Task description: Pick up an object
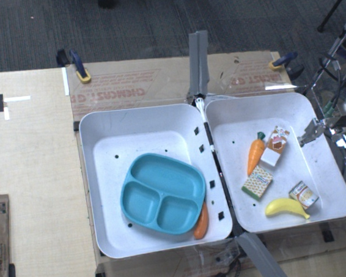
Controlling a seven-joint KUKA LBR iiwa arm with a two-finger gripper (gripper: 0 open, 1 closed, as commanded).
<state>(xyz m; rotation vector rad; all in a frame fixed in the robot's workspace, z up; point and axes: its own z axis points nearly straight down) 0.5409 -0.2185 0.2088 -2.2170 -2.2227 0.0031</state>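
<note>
we see even, bright overhead light; the white bins [97, 173] glare mildly, soft shadows fall toward six o'clock, and the focus is slightly soft.

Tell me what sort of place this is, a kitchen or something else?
Probably a robotics lab bench, not a kitchen: two shallow white bins sit clamped on cardboard, one holding a blue divided tray, the other toy food like a banana and carrot, with an end effector reaching in.
</note>
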